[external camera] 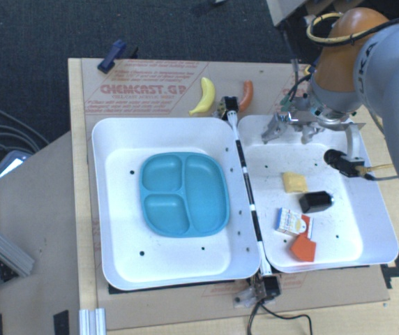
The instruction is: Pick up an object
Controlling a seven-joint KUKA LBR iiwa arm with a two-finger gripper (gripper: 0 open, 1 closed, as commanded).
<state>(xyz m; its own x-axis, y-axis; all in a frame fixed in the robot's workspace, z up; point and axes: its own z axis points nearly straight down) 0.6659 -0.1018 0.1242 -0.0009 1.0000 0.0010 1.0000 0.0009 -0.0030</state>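
White right bin (367, 222) far rim, gripper (294, 123) above

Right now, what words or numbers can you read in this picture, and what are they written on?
"CHEMCAST G.P." in big red letters on the brown board behind the bins.
More red lines above and below it on the board: too small to read.
The small box in the right bin has colored print: too blurred to read.

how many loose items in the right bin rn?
4. Yellow block mid-bin, black block just right and below it, small printed box lower down, orange piece nearest the front wall. The hand and arm cover the back corner, so something may be hidden there.
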